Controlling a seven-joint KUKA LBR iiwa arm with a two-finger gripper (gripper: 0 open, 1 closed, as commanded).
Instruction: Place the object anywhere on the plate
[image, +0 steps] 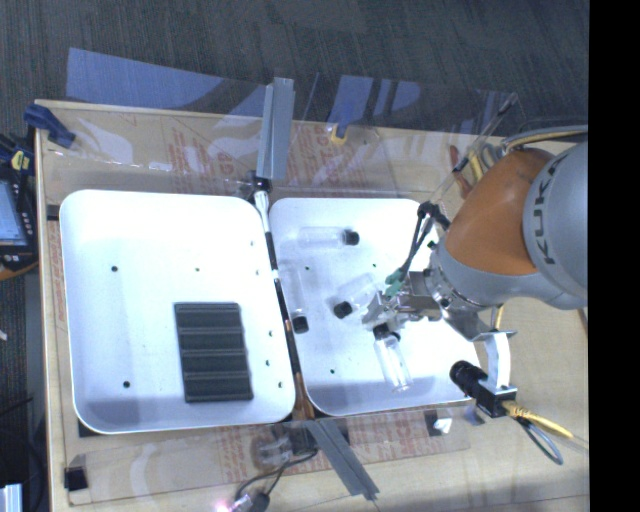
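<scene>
A dark ribbed rectangular plate (212, 350) lies flat in the left bin (100, 230), toward its front middle. Three clear plastic bottles lie in the right bin (330, 395). One with a black cap (330, 238) is near the back. A second with a black cap (351, 300) is in the middle. A third (394, 362) lies toward the front. My gripper (384, 318) hangs low over the middle of the right bin, between the second and third bottles and close to the third one's top end. Whether it touches either bottle is unclear.
A small dark object (299, 324) lies by the right bin's left wall. The raised divider (272, 262) between the bins separates gripper and plate. The arm's orange and grey body (500, 240) covers the right bin's right side. A black fitting (478, 385) sits at its front right corner.
</scene>
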